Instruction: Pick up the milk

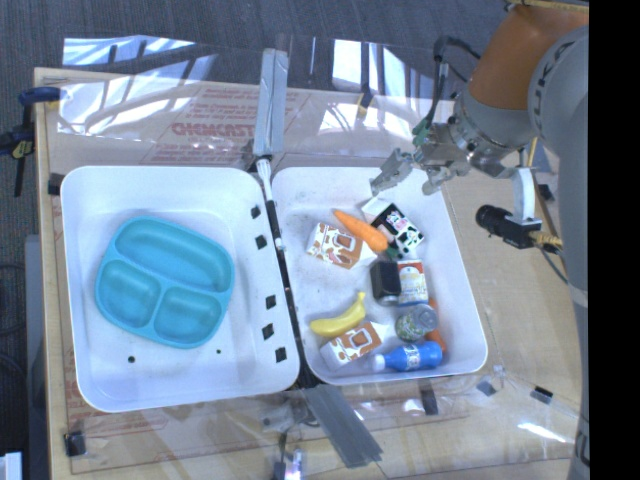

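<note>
Dark grey carpet fills the top of the frame behind a pale wooden bench, whose surface runs under clear plastic sheeting that catches bright window glare along the upper edge. A sheet with red lettering lies under the plastic above the bins.

Two shallow white bins sit side by side in the middle. The left bin holds a blue divided tray in its left half. The right bin is crowded with small things toward its right side.

From the upper right the grey arm with its orange band reaches in, and the gripper hangs at the upper rim of the right bin, its two fingers spread apart with nothing between them.

The milk, a small carton with black and white cow patches, lies in the upper right part of the right bin, just below the gripper and touching the carrot at its left. Left of the carrot lies an orange and white carton. Below the milk sit a dark pouch and a can with a pale label. Lower down are a yellow banana, a second orange carton, a round green tin and a blue bottle along the bottom wall.

A blue clamp grips the bench corner at upper left.
</note>
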`<state>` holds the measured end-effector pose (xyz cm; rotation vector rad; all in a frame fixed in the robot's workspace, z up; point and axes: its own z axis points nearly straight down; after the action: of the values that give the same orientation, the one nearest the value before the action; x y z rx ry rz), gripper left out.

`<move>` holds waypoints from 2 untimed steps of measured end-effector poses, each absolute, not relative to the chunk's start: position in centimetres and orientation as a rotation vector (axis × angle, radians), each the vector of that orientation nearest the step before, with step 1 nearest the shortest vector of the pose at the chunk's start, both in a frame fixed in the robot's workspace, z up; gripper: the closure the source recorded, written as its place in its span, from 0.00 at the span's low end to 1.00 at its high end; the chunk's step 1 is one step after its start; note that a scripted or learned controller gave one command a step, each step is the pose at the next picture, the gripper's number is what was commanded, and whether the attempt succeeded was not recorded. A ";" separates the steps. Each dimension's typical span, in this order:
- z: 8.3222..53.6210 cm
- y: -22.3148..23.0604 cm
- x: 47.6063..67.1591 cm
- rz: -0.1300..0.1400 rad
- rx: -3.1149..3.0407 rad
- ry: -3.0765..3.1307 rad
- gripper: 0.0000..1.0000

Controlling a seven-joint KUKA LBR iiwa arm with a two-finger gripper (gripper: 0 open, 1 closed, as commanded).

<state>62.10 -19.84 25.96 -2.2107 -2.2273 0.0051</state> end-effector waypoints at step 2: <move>20.2 -12.4 60.3 0.005 -2.036 -2.386 0.00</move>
<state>60.29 -12.38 20.19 -2.0364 -2.3865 0.0051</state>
